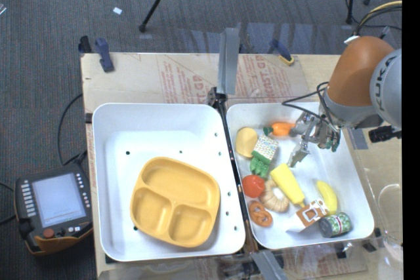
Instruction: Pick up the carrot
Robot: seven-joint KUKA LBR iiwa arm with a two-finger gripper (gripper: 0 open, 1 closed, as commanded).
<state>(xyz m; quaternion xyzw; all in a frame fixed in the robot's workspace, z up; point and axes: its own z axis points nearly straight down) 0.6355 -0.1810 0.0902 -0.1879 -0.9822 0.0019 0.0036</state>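
Near the far rim of the right bin (357, 170) lay the carrot (283, 129), small and orange with a green tip at its left end, close to the bin's back wall and just above the cluster of toy food. The gripper (303, 151) hung over the bin's upper middle, a little right of and below the carrot, apart from it, its fingers (296, 157) spread and holding nothing.

Open white floor showed to the right of the gripper, along the bin's right wall, and a narrow strip ran between the carrot and the back rim. Left and below, room was tighter: a pale round piece (247, 141), a green and white box (264, 149), a yellow block (287, 183), a tomato (253, 185), a pretzel (260, 214), a banana (327, 196) and a can (335, 224) crowded the middle and near side (several touched or overlapped one another).

The left bin (111, 141) held a yellow divided tray (175, 201), with bare floor all around it.

The arm's orange band (357, 72) and grey wrist covered the right bin's far right corner, and the arm was cut off at the right edge. The carrot's right end sat close to the wrist cabling and was hard to separate from it. The tan item under the yellow block was too hidden to name.
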